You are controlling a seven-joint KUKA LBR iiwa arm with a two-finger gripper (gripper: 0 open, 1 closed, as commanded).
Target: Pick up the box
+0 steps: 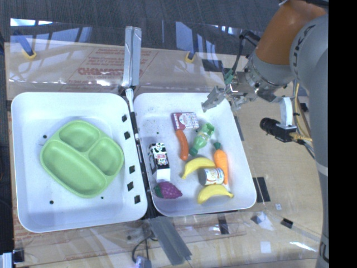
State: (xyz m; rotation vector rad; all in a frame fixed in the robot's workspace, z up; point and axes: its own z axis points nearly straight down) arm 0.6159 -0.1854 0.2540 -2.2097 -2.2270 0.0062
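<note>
The right bin [146, 111] was crowded along its middle and right side. The maroon box [184, 120] lay near the back, with an orange carrot [182, 143] touching its front edge and a green bottle [201, 138] just beside it to the right. Open white floor lay behind the box and to its left, toward the bin's back-left corner. Farther forward sat a milk carton [160, 161], purple grapes [168, 190], two bananas [198, 166], a can [212, 176] and a second carrot [221, 159], packed closely. The end effector [218, 97] hung over the back-right rim.
</note>
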